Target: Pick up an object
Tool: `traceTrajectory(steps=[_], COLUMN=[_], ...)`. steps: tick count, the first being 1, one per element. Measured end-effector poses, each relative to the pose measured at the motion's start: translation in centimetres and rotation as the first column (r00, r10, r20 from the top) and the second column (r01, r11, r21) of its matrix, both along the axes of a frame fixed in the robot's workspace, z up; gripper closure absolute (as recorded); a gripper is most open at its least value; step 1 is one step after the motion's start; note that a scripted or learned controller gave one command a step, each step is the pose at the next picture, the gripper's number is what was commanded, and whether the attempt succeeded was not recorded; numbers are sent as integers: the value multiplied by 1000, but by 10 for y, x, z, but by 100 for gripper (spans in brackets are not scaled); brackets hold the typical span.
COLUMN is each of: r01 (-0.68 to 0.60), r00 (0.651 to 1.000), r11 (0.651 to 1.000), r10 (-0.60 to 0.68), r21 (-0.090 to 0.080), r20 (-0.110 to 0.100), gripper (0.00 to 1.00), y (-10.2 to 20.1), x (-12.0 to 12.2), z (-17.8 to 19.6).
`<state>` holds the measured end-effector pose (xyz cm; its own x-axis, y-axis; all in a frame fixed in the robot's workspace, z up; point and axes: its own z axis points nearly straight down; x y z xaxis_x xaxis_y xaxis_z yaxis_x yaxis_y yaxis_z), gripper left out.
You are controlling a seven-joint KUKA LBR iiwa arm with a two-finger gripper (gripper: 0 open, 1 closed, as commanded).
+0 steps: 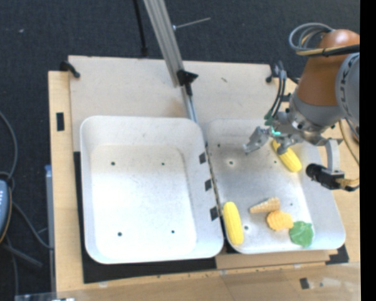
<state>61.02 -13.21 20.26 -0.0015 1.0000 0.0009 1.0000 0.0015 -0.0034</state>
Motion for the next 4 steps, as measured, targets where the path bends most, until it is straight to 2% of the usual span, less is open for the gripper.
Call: traceTrajectory(steps=[1,3,4], r01=[0,4,10], r00=[1000,1000,1000], r11=[1000,1000,1000], r10=[0,-4,-10], r21=[-1,-3,-1], r20=[5,0,8], gripper=[0,0,100], y=[0,0,0], x=[1,-10,-7], z=[3,-105,-90])
